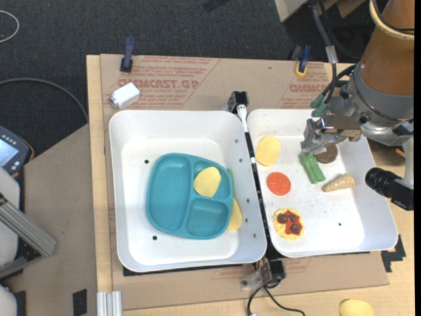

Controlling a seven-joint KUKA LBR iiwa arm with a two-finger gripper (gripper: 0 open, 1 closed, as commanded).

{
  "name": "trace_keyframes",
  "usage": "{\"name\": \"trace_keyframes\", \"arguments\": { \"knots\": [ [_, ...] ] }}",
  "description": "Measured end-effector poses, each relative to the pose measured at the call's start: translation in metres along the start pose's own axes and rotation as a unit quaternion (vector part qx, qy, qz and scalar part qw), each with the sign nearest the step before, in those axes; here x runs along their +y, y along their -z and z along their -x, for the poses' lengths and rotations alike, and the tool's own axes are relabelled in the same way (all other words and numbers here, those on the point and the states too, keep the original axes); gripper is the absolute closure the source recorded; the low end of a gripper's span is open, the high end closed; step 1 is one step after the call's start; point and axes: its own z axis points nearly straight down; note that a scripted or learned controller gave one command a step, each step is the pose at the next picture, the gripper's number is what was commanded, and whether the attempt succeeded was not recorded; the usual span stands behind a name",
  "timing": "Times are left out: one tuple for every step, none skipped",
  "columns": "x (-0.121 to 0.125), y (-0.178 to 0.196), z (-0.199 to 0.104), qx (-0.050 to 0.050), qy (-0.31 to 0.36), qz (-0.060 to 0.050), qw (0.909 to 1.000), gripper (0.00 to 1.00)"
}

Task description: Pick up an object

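Two white bins (125, 196) sit side by side, and the gripper (318, 145) hangs low in the right bin (368, 242) — right over the green stick (312, 167), probably to grab it — though I cannot tell its grip.

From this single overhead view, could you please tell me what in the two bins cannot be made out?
- The hand: its fingertips blend into the objects under it, so open or shut is unclear.
- Brown round object: partly covered by the hand; its identity is unclear.
- Yellow piece in the left bin: mostly tucked under the blue divided tray.
- Green object: its upper end meets the hand, so contact is uncertain.
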Motion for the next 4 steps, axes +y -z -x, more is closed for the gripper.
{"name": "trace_keyframes", "arguments": {
  "knots": [
    [0.154,-0.119,0.031,-0.003,-0.002,-0.005,1.0,1.0],
    [0.064,-0.192,0.043,0.0,-0.004,-0.012,0.9999,1.0],
    [0.039,-0.087,0.079,-0.002,-0.003,0.001,1.0,1.0],
    [-0.011,-0.094,0.016,0.001,0.001,-0.007,1.0,1.0]
  ]
}}
